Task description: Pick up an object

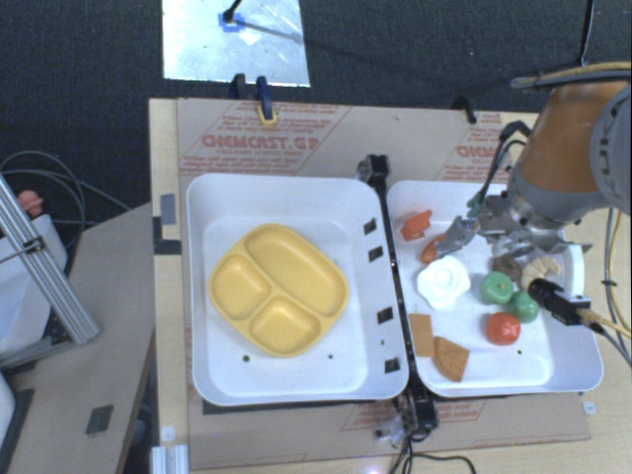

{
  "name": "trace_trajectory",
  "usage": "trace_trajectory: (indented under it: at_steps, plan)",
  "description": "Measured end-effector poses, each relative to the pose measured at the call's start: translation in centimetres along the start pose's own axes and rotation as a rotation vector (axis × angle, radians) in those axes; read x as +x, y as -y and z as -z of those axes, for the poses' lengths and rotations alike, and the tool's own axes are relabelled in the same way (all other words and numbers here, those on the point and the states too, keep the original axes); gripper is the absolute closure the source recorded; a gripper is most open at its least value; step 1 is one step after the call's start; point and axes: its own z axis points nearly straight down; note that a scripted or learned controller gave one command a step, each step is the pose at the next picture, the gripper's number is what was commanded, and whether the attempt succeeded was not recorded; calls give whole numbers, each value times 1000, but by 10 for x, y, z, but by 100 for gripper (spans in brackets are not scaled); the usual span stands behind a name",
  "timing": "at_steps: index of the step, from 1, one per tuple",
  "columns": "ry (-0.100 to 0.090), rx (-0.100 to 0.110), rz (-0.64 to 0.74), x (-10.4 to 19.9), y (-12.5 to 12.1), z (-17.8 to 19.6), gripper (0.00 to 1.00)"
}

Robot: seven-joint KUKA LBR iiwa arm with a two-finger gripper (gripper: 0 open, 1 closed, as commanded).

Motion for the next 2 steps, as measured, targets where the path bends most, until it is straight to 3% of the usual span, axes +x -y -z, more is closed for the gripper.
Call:
trace_trajectory:
  at_steps: [1, 2]
  plan:
    - [1, -3, 3, -94, 22, -94, 0]
    - [2, -4, 1, -95, 22, -84, 100]
